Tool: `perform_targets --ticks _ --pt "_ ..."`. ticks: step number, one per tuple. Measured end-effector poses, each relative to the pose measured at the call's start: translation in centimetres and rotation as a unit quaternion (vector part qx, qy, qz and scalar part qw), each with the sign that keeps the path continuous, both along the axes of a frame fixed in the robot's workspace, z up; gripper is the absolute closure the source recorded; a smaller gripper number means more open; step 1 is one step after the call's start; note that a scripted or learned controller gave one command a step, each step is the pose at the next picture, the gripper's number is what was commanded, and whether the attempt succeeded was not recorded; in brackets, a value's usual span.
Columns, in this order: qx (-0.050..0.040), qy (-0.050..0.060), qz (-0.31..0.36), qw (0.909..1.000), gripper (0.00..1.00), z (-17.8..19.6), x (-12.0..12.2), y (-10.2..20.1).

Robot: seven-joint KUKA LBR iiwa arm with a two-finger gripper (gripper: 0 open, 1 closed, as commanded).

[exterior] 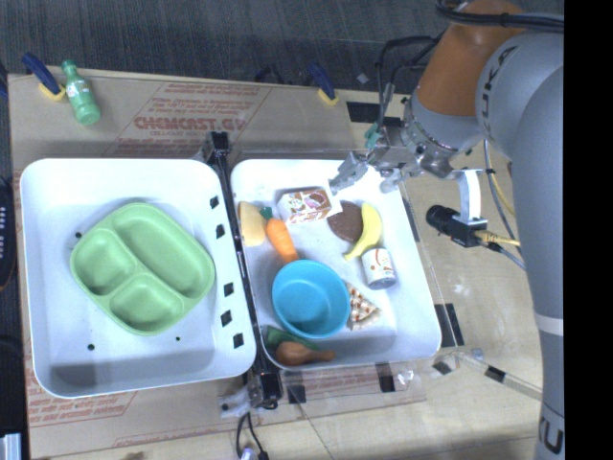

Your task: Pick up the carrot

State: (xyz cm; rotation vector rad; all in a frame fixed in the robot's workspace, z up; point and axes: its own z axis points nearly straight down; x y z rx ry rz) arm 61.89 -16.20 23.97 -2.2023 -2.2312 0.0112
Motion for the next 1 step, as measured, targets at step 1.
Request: perform_targets --ticks 1 --pt "0.0010 0.004 -0.019 0.9998 0.00 -11.28 -3.19 7.28"
